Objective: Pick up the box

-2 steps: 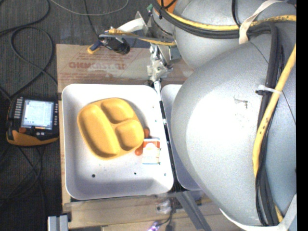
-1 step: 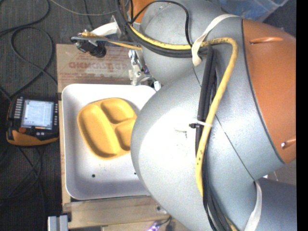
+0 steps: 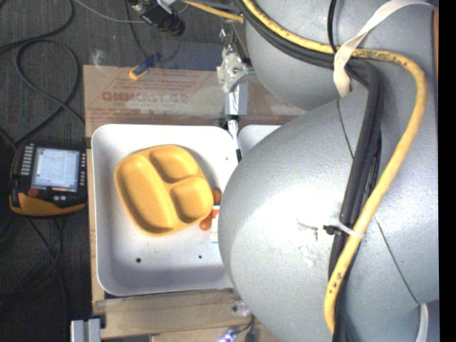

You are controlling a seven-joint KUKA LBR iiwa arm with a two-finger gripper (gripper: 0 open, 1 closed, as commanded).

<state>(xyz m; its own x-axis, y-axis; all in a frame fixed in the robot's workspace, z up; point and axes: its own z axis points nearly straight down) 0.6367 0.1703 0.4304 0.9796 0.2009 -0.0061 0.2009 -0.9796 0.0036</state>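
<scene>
Grey arm (image 3: 335, 191) blocks right bin (image 3: 256, 135); yellow tray (image 3: 165, 187) in left bin (image 3: 107, 262) (pincer state: cannot tell).

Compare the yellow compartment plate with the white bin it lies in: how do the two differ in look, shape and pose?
The yellow plate is glossy orange-yellow; the white bin is plain white. The plate is a rounded form split into three compartments; the bin is a rectangle with one open floor. The plate lies turned at an angle; the bin sits square to the bench. The plate shows whole; the grey arm hides the bin's right side. Both are shallow.
</scene>
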